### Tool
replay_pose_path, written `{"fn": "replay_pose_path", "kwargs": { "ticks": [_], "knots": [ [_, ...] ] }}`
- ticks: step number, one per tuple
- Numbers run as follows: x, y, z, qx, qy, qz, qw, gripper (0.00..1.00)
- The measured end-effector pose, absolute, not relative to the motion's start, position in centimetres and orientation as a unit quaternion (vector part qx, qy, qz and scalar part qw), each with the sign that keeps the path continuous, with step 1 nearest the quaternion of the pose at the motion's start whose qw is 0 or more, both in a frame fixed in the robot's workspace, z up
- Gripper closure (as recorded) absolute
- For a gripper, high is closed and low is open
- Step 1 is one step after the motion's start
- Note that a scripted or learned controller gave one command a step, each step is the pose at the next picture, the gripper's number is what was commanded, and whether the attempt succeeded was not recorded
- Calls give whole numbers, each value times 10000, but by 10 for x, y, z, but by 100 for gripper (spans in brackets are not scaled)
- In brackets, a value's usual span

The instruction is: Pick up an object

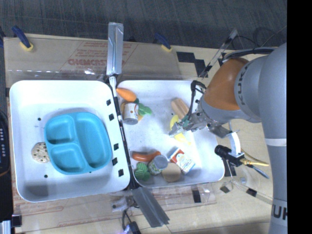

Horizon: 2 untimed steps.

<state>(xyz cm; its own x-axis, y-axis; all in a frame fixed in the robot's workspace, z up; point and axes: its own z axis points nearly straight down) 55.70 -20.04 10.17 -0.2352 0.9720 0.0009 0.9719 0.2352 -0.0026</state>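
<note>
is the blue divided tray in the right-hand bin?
No, the blue divided tray lies in the left bin, with a cookie beside it; the toy food sits in the right bin.

One fixed cam above bench, looking down at a slant on both bins [19, 130], arm [263, 82] entering from right.
</note>
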Motion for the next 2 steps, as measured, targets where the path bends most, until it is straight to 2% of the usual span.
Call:
{"fn": "replay_pose_path", "kwargs": {
  "ticks": [1,2],
  "knots": [
    [570,-152,215,-5945,-8041,-18,-32,100],
    [577,-105,205,-6087,-7934,6,20,100]
  ]
}}
